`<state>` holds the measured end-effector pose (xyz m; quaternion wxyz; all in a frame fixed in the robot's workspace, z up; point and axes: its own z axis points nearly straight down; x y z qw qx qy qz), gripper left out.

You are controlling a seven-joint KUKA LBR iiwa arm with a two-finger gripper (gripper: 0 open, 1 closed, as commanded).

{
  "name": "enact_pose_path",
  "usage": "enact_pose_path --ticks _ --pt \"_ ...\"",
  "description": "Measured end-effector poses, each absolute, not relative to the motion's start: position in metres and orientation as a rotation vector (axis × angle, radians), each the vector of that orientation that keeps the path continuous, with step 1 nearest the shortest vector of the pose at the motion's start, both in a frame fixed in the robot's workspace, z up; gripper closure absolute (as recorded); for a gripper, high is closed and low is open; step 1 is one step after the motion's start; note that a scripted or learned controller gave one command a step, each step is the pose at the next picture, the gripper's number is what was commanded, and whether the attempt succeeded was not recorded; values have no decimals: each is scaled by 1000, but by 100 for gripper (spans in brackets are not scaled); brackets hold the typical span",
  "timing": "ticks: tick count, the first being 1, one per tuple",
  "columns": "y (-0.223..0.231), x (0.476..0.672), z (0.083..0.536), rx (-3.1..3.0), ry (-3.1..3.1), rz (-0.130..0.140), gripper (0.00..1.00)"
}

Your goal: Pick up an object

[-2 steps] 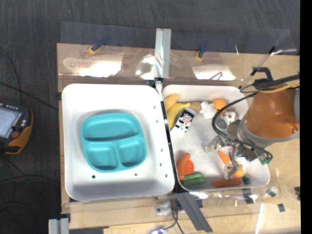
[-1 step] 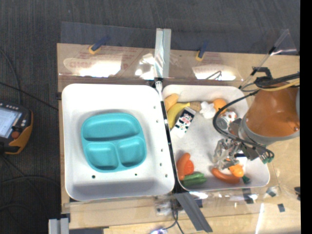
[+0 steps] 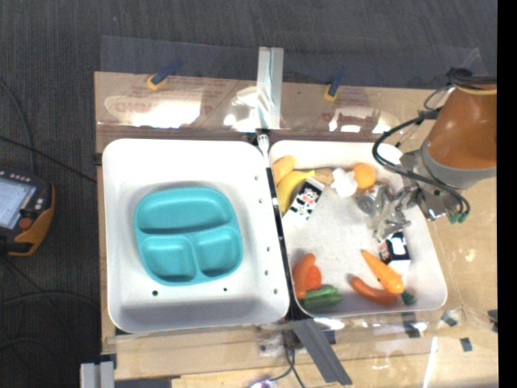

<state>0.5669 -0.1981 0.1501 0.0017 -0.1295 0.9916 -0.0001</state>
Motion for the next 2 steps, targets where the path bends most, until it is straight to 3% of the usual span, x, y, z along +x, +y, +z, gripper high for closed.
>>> enact_pose_path --ticks 1,2 --pt "-198 567 150 -407 3112 1 0" --pt "-213 518 110 -275 3099 -7 0"
